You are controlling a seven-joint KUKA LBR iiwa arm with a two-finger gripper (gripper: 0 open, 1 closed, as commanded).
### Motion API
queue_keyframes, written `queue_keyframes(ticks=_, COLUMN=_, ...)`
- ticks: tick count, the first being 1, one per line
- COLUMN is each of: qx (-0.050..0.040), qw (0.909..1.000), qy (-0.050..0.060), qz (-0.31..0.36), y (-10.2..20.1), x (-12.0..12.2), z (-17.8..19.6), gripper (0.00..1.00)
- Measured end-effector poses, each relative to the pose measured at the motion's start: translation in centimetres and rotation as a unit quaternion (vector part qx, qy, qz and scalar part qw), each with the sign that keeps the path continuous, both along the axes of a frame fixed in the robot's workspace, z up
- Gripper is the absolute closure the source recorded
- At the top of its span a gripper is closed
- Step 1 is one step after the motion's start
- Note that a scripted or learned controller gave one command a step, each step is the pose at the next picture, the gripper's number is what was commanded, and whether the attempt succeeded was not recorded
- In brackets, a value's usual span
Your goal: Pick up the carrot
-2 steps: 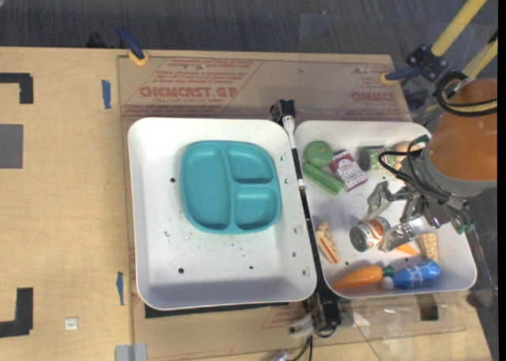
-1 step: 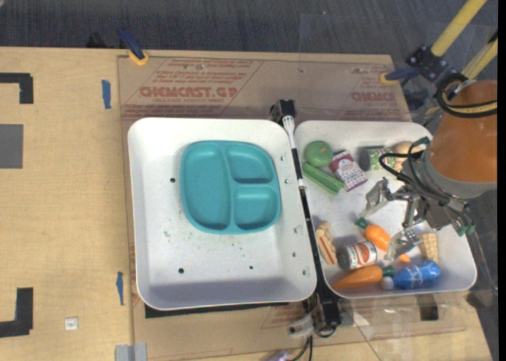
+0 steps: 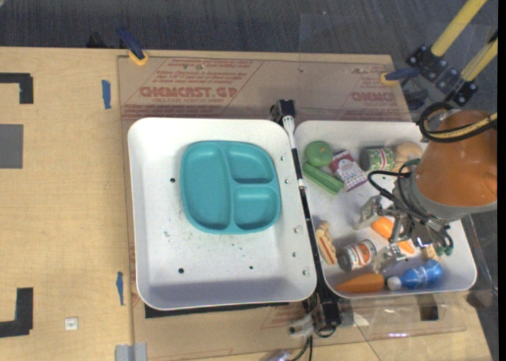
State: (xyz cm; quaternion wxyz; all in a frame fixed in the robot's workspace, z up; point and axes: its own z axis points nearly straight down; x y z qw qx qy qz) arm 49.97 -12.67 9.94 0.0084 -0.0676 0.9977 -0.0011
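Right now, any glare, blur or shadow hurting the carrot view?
Camera view: even light, no strong glare; the carrot reads sharp and orange at the right bin's near edge; the gripper area is cluttered and slightly soft; the arm's orange band hides part of the bin.
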Motion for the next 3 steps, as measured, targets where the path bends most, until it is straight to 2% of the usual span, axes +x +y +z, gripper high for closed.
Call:
queue_keyframes(ticks=1, qx=0.0002, qw=1.0000, qy=-0.002, qz=0.001, y=0.2, x=0.2, z=1.0, gripper=1.00)
queue_keyframes(ticks=2, qx=-0.0024, qw=0.9968, qy=-0.001, qz=-0.080, y=7.7, x=2.1, z=9.1, gripper=1.00)
queue_keyframes(ticks=3, qx=-0.0010, qw=0.9981, qy=0.005, qz=0.062, y=0.7, x=6.0, z=1.9, gripper=1.00)
